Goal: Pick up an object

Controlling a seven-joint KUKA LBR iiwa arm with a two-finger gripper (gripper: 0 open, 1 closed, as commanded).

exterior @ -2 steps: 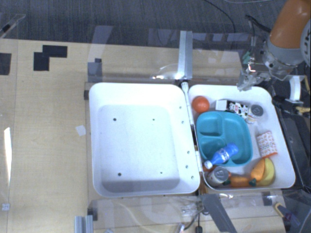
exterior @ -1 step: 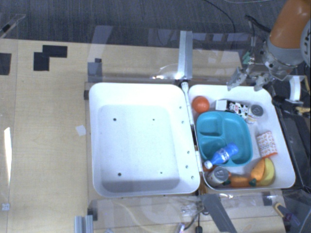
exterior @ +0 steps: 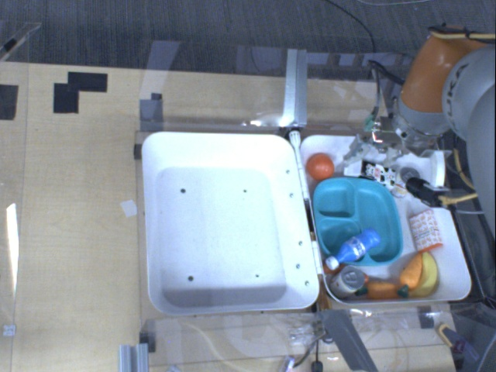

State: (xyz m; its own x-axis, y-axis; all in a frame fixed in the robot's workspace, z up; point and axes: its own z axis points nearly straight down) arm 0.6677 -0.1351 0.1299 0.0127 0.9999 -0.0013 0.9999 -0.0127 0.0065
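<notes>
The right bin point(exterior: 463, 268) holds a teal divided plate point(exterior: 358, 211) with a blue plastic bottle point(exterior: 355, 249) lying across its near edge. An orange ball point(exterior: 319, 166) rests at the bin's far left corner. A banana point(exterior: 420, 273), a carrot point(exterior: 381, 290), a metal can point(exterior: 349, 280) and a red and white packet point(exterior: 425, 229) lie along the near and right sides. My gripper point(exterior: 379, 163) hangs over the far part of the right bin, just beyond the teal plate and to the right of the orange ball. Nothing shows between its fingers.
The left bin point(exterior: 221, 219) lies beside the right one, split from it by a metal rail point(exterior: 294, 91) at the far side. The arm's orange band point(exterior: 430, 72) and cables stand over the far right corner. Wooden bench top spreads to the left.
</notes>
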